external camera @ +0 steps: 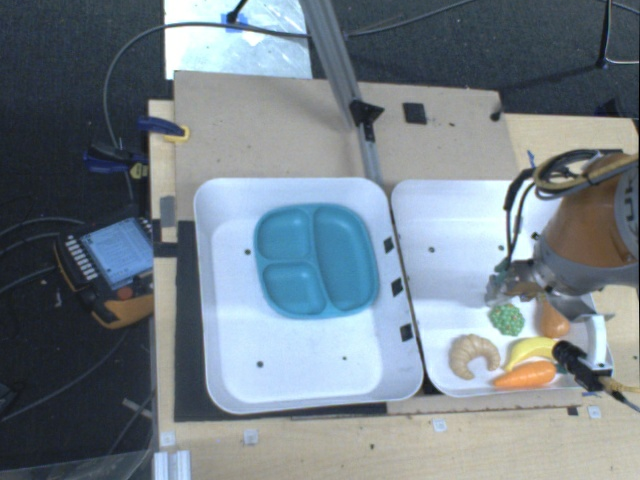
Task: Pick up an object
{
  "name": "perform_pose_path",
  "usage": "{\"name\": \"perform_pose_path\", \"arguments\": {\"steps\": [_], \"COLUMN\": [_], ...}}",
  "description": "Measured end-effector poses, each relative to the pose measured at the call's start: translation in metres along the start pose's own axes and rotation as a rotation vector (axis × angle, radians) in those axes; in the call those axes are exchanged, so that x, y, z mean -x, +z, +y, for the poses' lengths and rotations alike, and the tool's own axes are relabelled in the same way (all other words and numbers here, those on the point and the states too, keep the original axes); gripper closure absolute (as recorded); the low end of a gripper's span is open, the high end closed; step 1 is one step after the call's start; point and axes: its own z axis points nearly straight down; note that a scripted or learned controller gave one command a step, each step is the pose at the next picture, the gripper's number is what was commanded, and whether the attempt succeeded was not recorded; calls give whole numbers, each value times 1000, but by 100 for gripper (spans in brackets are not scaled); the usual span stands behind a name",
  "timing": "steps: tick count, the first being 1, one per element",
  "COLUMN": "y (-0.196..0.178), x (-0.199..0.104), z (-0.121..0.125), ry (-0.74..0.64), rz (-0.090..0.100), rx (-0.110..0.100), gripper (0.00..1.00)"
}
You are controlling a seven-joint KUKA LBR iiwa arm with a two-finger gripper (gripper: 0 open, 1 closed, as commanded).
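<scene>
In the right bin point(440, 238), several toy foods lie in the front right corner: a green broccoli point(507, 319), a tan croissant point(473, 354), a yellow banana point(533, 348), an orange carrot point(525, 374) and a small orange piece point(552, 321). My gripper point(504, 288) hangs low over the bin, just behind the broccoli and close to it. The wrist with its orange band point(590, 230) covers the gripper from above, so its state is hidden. I see nothing held in it.
The left bin point(230, 368) holds a blue divided plate point(316, 260). A grey pole point(335, 58) slants across the back of the bench. A handheld device point(108, 263) and cables lie on the floor at the left.
</scene>
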Motion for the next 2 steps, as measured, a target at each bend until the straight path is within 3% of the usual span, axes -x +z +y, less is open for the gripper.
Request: {"name": "perform_pose_path", "arguments": {"steps": [1, 2], "y": [-53, -97], "x": [2, 1], "z": [14, 13], "ry": [-5, -5], "rz": [16, 16], "rx": [-27, -29], "gripper": [100, 100]}}
